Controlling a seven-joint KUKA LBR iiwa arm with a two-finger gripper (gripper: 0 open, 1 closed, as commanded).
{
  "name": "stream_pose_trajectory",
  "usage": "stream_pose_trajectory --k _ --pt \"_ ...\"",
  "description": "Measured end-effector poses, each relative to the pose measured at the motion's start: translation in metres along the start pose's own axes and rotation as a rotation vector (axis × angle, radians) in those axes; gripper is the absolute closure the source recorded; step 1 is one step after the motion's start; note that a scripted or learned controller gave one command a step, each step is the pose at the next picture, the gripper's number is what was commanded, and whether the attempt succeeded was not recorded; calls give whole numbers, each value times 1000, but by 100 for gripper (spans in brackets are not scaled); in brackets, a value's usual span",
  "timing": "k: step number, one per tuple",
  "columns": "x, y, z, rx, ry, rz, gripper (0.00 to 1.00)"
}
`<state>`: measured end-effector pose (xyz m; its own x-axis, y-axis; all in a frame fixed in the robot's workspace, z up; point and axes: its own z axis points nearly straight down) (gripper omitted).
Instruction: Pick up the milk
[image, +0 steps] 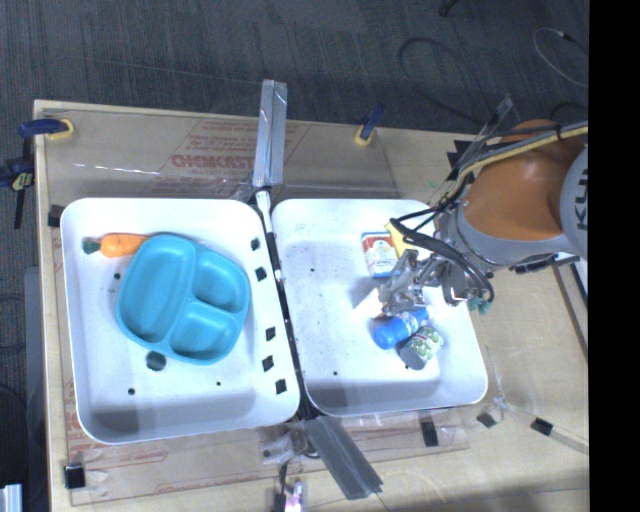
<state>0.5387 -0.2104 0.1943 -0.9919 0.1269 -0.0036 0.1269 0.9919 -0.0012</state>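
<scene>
The milk (380, 253), a small white carton with red and blue print, lies in the right bin (330, 370) near its upper right. My gripper (404, 293) hangs just below and to the right of the carton, over a blue container (394, 329). The carton lies apart from the gripper tip, nothing visibly lifting it. The grey arm with its orange band reaches in from the right.
A green-and-dark can (423, 345) lies next to the blue container. The left bin (100, 400) holds a blue divided plate (185, 296), a carrot (122, 243) and a small dark green item (155, 362). Cables trail by the wrist.
</scene>
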Motion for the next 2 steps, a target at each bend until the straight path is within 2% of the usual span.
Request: stream_pose_trajectory --k 1,2 --pt "27 -2 9 -2 4 -151 100" --pt "41 67 95 -2 6 132 100"
